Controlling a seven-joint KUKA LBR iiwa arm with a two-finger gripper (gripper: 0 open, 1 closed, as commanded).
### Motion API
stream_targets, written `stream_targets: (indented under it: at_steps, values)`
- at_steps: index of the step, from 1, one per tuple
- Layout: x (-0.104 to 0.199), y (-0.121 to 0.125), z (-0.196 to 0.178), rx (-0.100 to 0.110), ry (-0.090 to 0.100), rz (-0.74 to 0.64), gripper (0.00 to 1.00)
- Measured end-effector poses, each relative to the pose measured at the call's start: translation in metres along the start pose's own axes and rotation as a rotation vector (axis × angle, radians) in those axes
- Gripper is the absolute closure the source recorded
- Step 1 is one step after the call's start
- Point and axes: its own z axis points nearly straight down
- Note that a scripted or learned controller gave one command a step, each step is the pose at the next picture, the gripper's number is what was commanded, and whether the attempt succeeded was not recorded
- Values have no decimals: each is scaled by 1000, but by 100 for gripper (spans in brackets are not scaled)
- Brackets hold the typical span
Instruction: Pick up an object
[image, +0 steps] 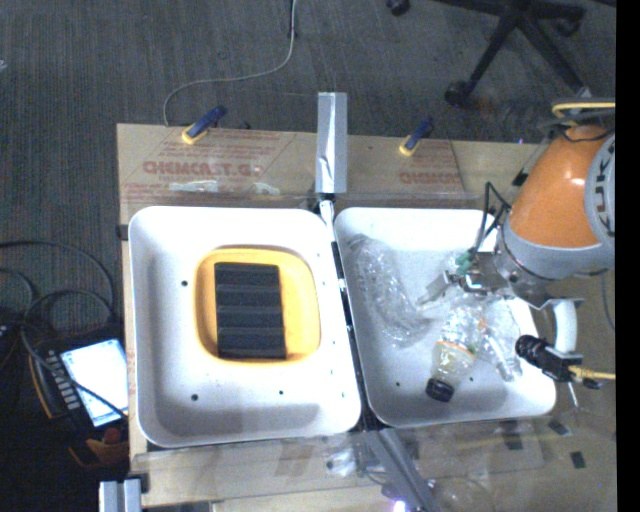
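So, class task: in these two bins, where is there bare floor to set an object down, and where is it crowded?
Left bin: bare floor along its near edge and left side, around the yellow tray. Right bin: a bare strip near its lower left corner, beside the plastic bottle. Its middle and right are crowded with crumpled clear plastic, the bottle and the arm.

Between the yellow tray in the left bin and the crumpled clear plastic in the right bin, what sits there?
In the camera view, the stretch between the yellow tray and the crumpled clear plastic holds bare white bin floor and the two bins' adjoining rims.
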Motion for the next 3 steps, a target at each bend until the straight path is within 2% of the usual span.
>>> stream_targets:
  at_steps: [1, 2, 3]
  values:
    - [-36, 0, 93, -25, -8, -176, 0]
    - [-46, -4, 47, -4, -1, -177, 0]
    - [-78, 39, 92, -6, 2, -76, 0]
